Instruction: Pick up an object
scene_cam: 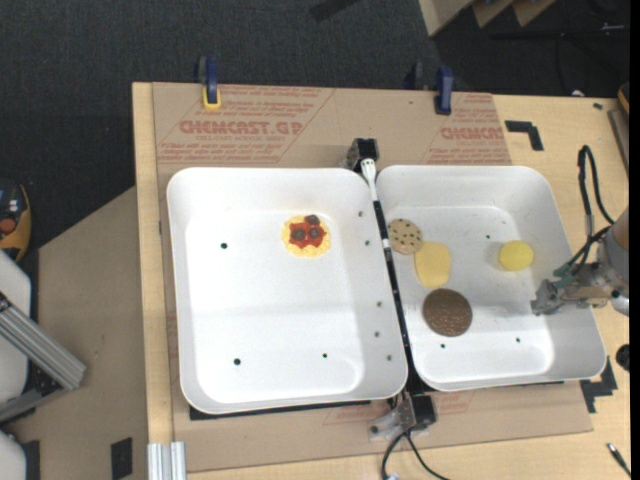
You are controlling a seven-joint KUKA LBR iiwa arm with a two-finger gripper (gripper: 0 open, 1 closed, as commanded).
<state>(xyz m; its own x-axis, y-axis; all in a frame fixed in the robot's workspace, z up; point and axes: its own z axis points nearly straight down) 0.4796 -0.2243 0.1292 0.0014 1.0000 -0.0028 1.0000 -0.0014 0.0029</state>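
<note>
The left bin [200, 298] holds one piece: a small round yellow tart [307, 236] topped with red and dark bits, lying flat toward its far side. The right bin [560, 363] holds four flat pieces: a speckled tan cookie [404, 235] at its left edge, a pale yellow slab [433, 265] just nearer, a dark brown disc [447, 312] nearer still, and a yellow round [516, 256] to the right.

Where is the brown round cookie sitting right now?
In the camera view, the brown round cookie lies in the right bin, lower middle, just below the pale yellow piece and left of the gripper.
</note>
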